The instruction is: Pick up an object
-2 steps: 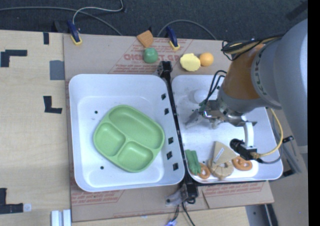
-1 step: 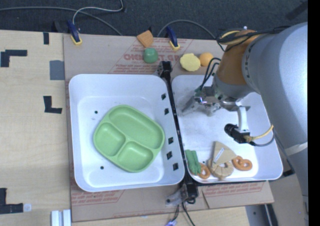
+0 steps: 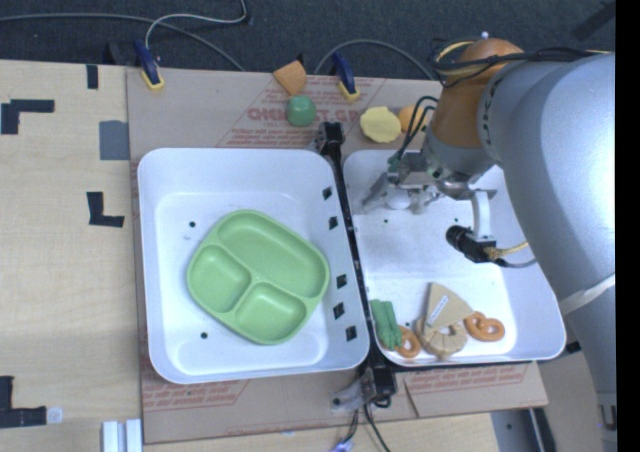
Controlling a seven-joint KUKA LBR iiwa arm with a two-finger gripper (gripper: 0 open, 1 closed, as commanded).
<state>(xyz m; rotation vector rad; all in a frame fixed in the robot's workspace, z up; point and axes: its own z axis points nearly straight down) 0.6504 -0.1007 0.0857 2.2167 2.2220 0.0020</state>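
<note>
Over right bin, gripper blurred; arm hides bin's far corner.

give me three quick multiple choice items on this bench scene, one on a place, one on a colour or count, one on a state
1. Where does the divided plate lie?
A. in the left bin
B. in the right bin
C. on the cardboard behind the bins

2. What colour is the divided plate?
A. orange
B. light green
C. yellow

3. How does the gripper stand relative to the small items at the right bin's near edge?
A. closed around them
B. resting on top of them
C. apart from them, over the bin's far end

Answers:
1. A, the plate sits on the floor of the left bin.
2. B, all its compartments are the same pale green.
3. C, the gripper is near the bin's far end with bare white floor between it and the items.
</note>
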